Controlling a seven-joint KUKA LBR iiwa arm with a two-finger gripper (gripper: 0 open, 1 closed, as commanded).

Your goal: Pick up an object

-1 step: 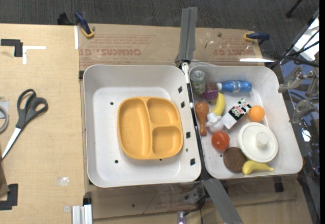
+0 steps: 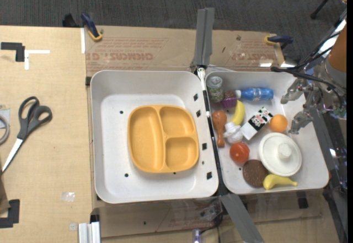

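An object to pick has to come from the right bin (image 2: 320, 181), where all the loose things lie. Nearest the bottom of the frame are a small yellow banana (image 2: 279, 182) and a brown disc (image 2: 255, 173) just beside it. Above them sit a white lidded bowl (image 2: 281, 154) and a red tomato (image 2: 239, 152). Further up come an orange (image 2: 279, 123), a black-and-white carton (image 2: 257, 122), a second banana (image 2: 238, 112) and a brown drumstick-shaped toy (image 2: 219, 124). Toward the top edge of the bin lie a blue bottle (image 2: 255, 93) and a small can (image 2: 214, 87).

The left bin (image 2: 105, 126) holds a yellow divided tray (image 2: 164, 138). On the worktop (image 2: 44, 181) at the left of the frame lies a pair of scissors (image 2: 25, 126).

The gripper (image 2: 300, 105) hangs at the right bin's upper right rim, close to the orange. It carries nothing that can be seen; how far its fingers are spread, I cannot tell.

This looks like the approach step, with nothing lifted yet. The next move probably calls for centring over one item, perhaps the orange, and descending without bumping the bowl.
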